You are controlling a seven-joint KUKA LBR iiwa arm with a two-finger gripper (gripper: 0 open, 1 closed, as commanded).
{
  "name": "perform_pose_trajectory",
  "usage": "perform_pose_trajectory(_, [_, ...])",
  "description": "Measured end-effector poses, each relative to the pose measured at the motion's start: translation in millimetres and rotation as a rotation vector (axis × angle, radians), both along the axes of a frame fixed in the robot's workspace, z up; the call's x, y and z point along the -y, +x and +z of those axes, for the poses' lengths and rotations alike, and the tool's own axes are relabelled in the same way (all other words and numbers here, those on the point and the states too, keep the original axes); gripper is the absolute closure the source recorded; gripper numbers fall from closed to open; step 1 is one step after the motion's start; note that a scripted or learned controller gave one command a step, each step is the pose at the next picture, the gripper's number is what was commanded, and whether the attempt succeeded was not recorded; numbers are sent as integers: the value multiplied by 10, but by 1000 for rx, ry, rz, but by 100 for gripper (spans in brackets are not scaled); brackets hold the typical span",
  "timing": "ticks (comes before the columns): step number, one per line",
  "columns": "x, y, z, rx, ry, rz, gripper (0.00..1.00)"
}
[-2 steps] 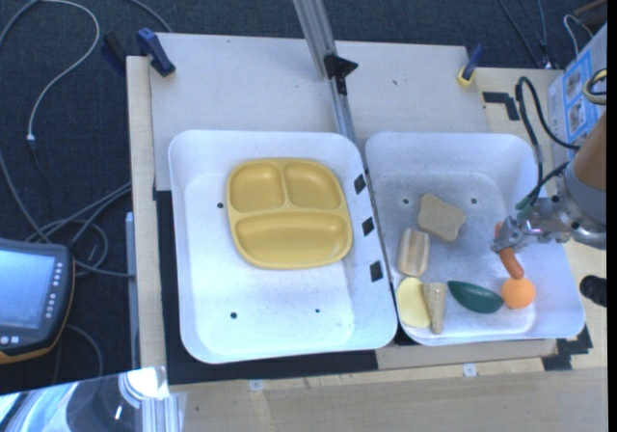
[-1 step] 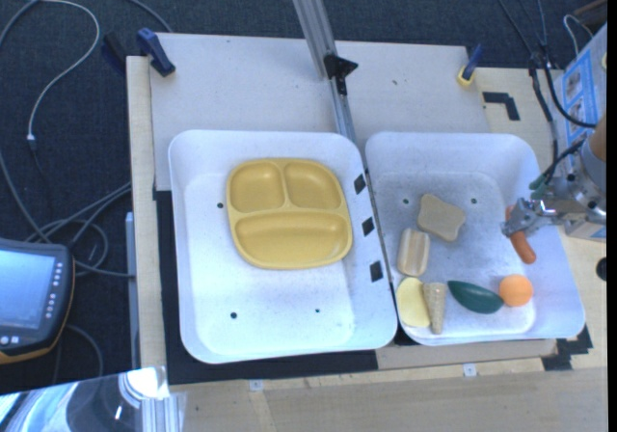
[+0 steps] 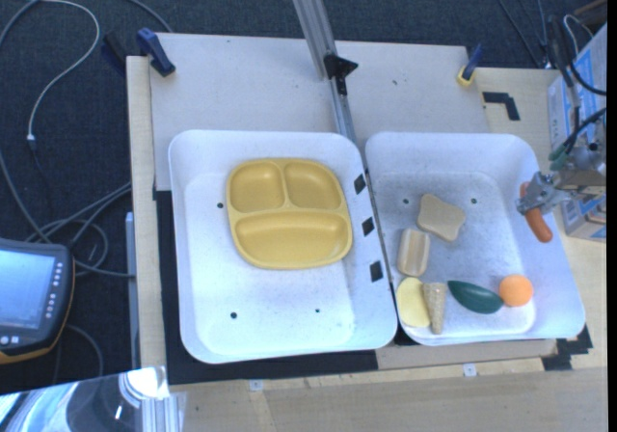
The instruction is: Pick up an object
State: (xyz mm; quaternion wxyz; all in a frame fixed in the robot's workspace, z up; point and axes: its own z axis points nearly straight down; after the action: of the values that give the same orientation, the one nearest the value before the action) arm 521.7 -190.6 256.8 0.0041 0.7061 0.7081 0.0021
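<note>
Currently the gripper (image 3: 536,197) sits at the right white bin's (image 3: 482,146) right rim. Finger state: cannot tell. Yellow divided plastic plate (image 3: 287,212) lies in the left bin (image 3: 202,324).

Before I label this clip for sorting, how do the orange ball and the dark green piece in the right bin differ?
The orange ball is round and bright; the dark green piece is long, tapering to a point. The ball looks smaller and sits nearer the bin's right wall; the green piece lies flat to its left, pointing toward the pale cone. They share the right bin, side by side along its near edge.
</note>
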Motion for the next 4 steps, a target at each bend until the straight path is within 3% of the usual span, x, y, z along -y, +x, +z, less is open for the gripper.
perform_pose_trajectory(1, [-553,50,12,-9,6,5,100])
perform_pose_trajectory(4, [-2215,-178,-25,-9,6,5,100])
